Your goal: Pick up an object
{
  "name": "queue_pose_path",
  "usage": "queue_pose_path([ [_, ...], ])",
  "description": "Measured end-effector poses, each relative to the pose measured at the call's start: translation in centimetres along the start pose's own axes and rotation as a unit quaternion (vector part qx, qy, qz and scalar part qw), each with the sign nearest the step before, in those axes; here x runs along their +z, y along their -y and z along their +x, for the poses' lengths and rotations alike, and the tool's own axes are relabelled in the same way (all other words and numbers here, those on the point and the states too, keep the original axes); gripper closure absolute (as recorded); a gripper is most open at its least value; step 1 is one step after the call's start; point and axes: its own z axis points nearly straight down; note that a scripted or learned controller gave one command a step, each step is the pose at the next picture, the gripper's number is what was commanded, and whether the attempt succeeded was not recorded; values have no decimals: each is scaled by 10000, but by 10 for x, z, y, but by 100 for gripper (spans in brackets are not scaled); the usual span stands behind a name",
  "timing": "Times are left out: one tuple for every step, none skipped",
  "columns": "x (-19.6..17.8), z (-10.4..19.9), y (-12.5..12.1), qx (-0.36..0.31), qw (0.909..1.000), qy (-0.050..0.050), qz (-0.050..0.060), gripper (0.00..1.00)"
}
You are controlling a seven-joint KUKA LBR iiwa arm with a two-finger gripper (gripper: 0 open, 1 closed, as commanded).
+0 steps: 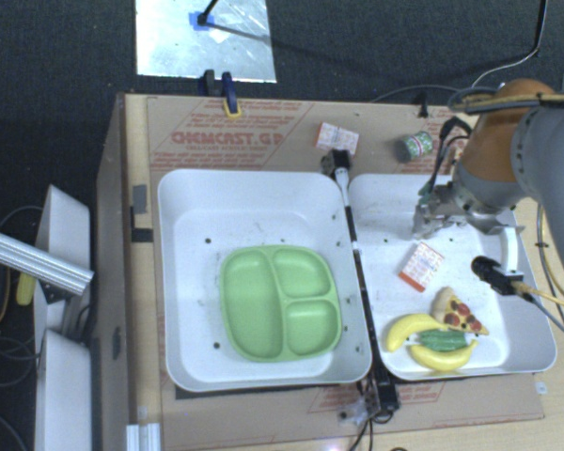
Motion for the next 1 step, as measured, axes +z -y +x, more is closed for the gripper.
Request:
queue_pose_path([
  [0,0,0,-3,10000,0,2,0],
])
